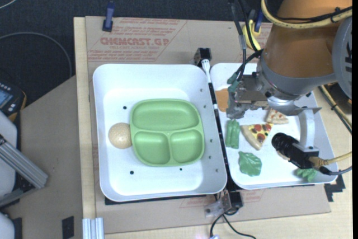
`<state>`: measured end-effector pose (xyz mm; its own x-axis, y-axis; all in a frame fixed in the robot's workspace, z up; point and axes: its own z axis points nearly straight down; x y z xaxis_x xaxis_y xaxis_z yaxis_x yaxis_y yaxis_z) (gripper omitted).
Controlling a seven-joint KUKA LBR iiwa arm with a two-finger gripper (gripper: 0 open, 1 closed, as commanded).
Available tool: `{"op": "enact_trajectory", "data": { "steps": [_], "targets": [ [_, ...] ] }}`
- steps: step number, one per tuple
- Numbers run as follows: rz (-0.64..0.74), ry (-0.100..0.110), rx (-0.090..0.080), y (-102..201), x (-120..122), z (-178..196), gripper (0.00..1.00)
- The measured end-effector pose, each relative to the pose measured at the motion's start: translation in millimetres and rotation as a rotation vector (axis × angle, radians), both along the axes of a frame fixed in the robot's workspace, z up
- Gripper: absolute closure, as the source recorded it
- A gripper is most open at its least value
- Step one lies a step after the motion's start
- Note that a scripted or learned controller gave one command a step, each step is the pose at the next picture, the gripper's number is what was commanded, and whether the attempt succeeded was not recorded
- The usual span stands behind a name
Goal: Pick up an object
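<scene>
On the brown board [140, 36] under the bins, red print reads "CHEMCAST G P"; the smaller lines around it are too fine for me to read. A blue clip [108, 15] sits at the board's far left corner.

The left bin [106, 109] holds a green divided tray [166, 131] with a pale round bun [119, 135] touching its left side, and bare white floor runs all round the pair.

The right bin [274, 176] is more crowded, and the arm covers its far half. My gripper [237, 108] hangs low by that bin's left wall, close to the rim the two bins share, beside an orange-brown piece [222, 99]. From here I can't tell whether it is spread or closed.

Just below it in the view lies a green pod [232, 134], with a pizza slice [256, 135] beside it to the right and a second slice [276, 116] further right. A green leaf [250, 164] lies nearer the front edge with open floor around it.
</scene>
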<state>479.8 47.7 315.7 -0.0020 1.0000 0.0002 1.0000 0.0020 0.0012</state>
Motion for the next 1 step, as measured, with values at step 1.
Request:
{"op": "enact_trajectory", "data": {
  "steps": [1],
  "targets": [
    [-0.007, 0.005, 0.000, -40.4, -0.8, -16.7, 1.00]
  ]
}}
